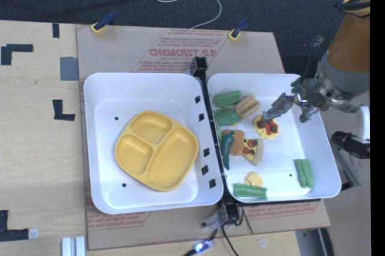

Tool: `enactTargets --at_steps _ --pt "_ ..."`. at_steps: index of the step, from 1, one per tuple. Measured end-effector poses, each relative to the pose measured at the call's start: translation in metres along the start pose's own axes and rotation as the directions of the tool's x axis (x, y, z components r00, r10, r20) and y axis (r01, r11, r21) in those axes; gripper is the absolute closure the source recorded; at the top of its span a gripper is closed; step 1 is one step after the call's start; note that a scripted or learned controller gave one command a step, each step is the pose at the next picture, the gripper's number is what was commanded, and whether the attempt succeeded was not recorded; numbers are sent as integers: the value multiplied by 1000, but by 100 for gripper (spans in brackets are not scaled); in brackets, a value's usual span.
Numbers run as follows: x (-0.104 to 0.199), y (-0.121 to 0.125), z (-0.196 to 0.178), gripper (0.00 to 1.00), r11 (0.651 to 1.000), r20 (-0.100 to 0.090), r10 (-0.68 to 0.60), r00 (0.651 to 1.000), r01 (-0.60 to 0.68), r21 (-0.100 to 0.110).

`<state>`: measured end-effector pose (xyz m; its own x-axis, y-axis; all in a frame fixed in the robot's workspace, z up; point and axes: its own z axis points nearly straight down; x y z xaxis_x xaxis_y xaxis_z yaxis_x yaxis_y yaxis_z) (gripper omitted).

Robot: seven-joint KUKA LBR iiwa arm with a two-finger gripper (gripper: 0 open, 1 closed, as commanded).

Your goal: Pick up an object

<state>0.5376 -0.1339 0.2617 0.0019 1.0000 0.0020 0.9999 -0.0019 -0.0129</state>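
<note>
the jaws (278, 108) reach in from the right over the right bin (313, 139), slanting down toward a small yellow toy with red bits (266, 127) that lies near the bin's middle; the tips sit just above and beside it, and whether they are released or clenched cannot be told, since the dark fingers blur together. nothing shows between them. around that toy lie other play-food pieces: a tan bun (246, 106) just to its upper left, two green pieces (226, 98) near the bin's left wall, a pizza slice (251, 149) and a teal-and-orange piece (231, 142) below, a small yellow lump (254, 178), a long green pod (249, 191) by the front rim, and a green piece (304, 172) toward the right. the left bin (99, 128) holds a yellow divided plate (156, 149). both bins rest on cardboard (180, 50) on the worktop (36, 128).
</note>
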Motion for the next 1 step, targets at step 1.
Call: enactTargets --at_steps 1 --pt "0 2 -6 0 1000 2 -3 1000 3 -11"
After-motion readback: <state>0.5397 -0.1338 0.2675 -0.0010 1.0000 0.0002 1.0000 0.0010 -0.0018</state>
